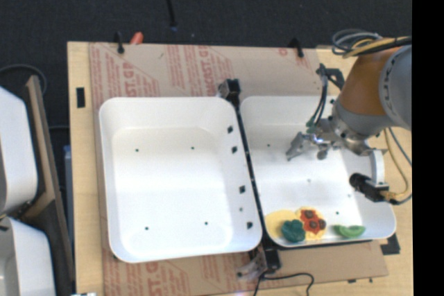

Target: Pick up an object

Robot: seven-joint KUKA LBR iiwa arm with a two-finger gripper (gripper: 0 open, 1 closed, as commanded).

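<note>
While the grey arm with the orange band (371, 90) hangs over the right shallow white plastic bin (277, 121), its two-finger gripper (305, 144) sits above the bin's bare middle, fingers spread with nothing between them, so it's probably just lining up for a grab. All the pickable stuff is huddled along the near edge of that bin, well apart from the gripper: one flat yellow piece (279, 223), one dark green lumpy toy (293, 231), one orange-red toy (311, 220) and one small bright green piece (349, 231), four things as far as can be made out. That makes two bins on the table (159, 69), with the left white bin (173, 177) holding no toys.
</note>
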